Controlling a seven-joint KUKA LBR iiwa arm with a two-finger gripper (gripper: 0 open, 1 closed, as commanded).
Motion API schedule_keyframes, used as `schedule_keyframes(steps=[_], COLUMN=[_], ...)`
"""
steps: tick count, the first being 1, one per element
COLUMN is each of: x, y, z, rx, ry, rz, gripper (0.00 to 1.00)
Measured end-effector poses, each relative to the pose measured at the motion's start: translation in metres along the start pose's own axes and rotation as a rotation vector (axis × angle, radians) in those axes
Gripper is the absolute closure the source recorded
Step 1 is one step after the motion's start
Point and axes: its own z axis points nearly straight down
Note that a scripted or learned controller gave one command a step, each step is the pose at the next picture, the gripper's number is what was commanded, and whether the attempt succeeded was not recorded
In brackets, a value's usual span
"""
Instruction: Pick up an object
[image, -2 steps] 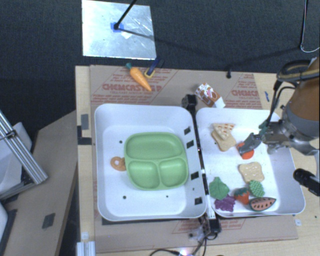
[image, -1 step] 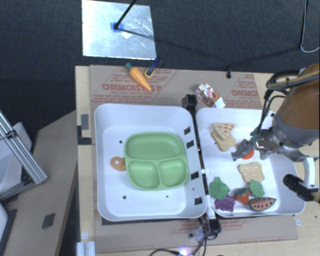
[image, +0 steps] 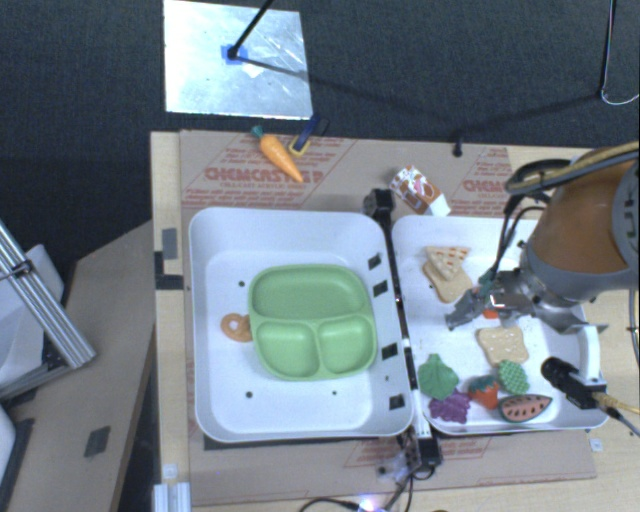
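My gripper (image: 468, 310) hangs low over the middle of the right bin (image: 415, 240), reaching in from the right. It sits just below a tan wedge-shaped toy slice (image: 447, 271) and up-left of a toast piece (image: 503, 345). A small red bit (image: 490, 313) shows right beside the gripper; whether it is held is unclear. Along the bin's front lie a green leafy toy (image: 437, 377), purple grapes (image: 452, 407), a watermelon slice (image: 523, 407) and a green textured piece (image: 513, 376).
The left bin (image: 215, 400) holds a green divided plate (image: 308, 320) and a small orange ring (image: 236, 327). Outside the bins at the back lie a toy carrot (image: 279, 156) and a wrapped snack (image: 418, 190). A grey sheet (image: 240, 60) lies beyond the bench.
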Motion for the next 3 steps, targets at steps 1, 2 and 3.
schedule_keyframes(steps=[1, 2, 3], x=[0.008, 0.008, 0.008], y=[-0.004, -0.004, -0.003], z=[0.046, 0.096, 0.083], rx=[0.001, 0.000, -0.005], ry=[0.001, 0.000, -0.001], rz=[0.000, 0.001, 0.000], gripper=[0.00, 0.00, 1.00])
